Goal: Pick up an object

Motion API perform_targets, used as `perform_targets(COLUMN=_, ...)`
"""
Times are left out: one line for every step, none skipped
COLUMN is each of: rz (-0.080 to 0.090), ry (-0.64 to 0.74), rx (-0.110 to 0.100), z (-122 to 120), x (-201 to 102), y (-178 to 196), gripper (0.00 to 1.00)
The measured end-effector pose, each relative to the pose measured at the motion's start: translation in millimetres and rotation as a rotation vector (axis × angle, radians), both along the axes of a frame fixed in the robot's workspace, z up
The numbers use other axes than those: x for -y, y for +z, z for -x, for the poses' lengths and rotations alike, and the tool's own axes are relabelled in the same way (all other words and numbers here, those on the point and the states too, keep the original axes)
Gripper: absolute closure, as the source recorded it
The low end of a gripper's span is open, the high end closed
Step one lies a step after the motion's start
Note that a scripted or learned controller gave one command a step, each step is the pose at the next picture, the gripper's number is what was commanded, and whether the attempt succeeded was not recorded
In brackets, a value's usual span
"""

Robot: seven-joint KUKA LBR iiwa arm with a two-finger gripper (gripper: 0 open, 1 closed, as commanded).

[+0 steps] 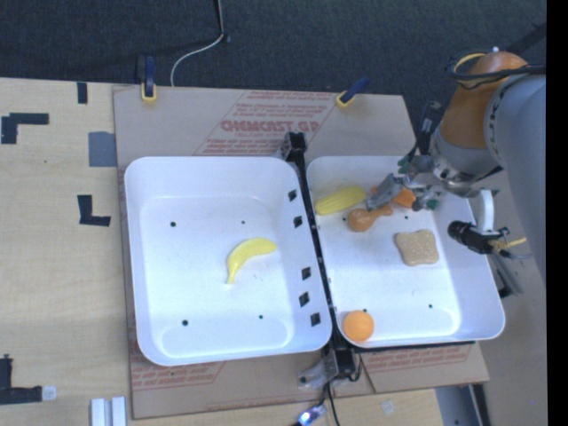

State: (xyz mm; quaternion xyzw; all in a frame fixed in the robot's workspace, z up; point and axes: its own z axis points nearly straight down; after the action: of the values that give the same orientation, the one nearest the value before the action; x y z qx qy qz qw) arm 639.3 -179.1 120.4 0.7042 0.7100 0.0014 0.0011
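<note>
My gripper (pixel 396 191) hangs low over the back of the right bin (pixel 461 327), reaching in from the right. Just under and left of it lies a brown-orange drumstick-like piece (pixel 365 217), its thin end pointing up toward the gripper. Whether they touch is unclear. A yellow oblong object (pixel 340 201) lies beside it against the divider. A tan bread-like slice (pixel 416 248) rests to the lower right of the gripper. An orange ball (pixel 358 326) sits at the bin's front left corner. A yellow banana (pixel 248 256) lies in the middle of the left bin (pixel 142 185).
A black divider strip (pixel 306 238) runs between the two bins. The bins stand on a cardboard sheet (pixel 257 122) held by clamps at the back. A black fitting with a yellow tip (pixel 479 236) juts from the arm over the right bin's right rim.
</note>
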Motion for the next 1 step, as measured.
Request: perform_targets(rz=0.001, ry=-0.005, rx=-0.004, z=3.5, x=3.7, y=10.6, gripper=1.00)
